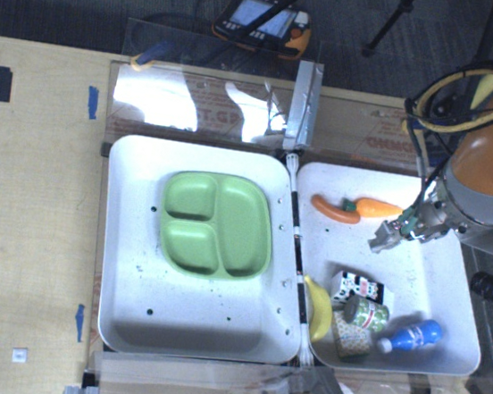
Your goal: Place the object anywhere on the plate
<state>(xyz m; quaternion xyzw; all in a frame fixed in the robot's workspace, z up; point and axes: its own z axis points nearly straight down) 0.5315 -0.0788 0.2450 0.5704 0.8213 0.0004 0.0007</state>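
Observation:
The green divided plate (216, 224) lies in the left white bin (123, 247). In the right bin (450, 291) an orange carrot (357, 209) lies at the back. A yellow banana (318, 307), a black-and-white box (360, 287), a patterned cup (356, 326) and a blue bottle (409, 336) cluster at the front. My gripper (388, 236) hangs over the right bin, just right of and slightly below the carrot's thick end. Nothing shows in its grasp.
The divider between the two bins (294, 243) runs down the middle. A metal post (303, 104) stands at the back, beside a shiny clear panel (196, 99). Cables (449, 92) loop above the arm at the right.

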